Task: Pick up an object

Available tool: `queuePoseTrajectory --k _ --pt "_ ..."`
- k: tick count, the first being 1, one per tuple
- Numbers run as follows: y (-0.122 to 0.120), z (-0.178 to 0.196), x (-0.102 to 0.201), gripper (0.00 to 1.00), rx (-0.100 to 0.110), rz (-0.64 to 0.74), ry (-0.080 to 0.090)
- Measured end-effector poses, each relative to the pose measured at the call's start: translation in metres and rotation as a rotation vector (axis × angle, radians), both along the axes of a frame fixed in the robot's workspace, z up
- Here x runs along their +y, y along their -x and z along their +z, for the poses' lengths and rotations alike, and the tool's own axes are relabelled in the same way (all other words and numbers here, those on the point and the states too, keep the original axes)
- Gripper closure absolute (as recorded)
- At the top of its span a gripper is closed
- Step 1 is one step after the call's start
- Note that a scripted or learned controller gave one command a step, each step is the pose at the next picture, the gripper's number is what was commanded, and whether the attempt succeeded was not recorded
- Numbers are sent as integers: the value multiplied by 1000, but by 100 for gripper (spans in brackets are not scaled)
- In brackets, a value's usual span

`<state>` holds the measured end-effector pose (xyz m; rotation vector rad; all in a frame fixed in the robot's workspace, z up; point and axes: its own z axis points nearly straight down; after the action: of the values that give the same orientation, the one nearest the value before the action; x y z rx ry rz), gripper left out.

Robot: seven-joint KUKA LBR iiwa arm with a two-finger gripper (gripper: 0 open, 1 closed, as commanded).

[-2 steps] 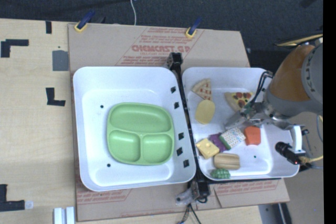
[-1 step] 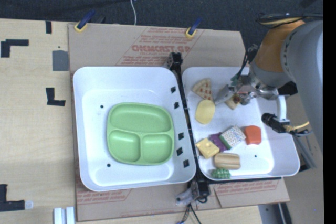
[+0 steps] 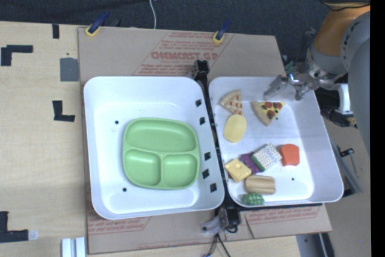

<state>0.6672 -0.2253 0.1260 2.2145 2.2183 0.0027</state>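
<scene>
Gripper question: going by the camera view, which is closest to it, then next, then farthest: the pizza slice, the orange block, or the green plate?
Measured from the gripper:
1. Pizza slice, right bin's upper part, just beside it.
2. Orange block, lower in that bin.
3. Green plate, left bin.

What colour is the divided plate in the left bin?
Light green, plain, seen in the camera view: the divided plate.

The grey arm with its orange band reaches in from three o'clock, its gripper (image 3: 287,86) angled toward nine o'clock.
</scene>
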Motion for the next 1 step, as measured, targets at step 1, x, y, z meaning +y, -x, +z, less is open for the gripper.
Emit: queuePoseTrajectory --k 1 --pt "12 -40 47 0 0 2 3"
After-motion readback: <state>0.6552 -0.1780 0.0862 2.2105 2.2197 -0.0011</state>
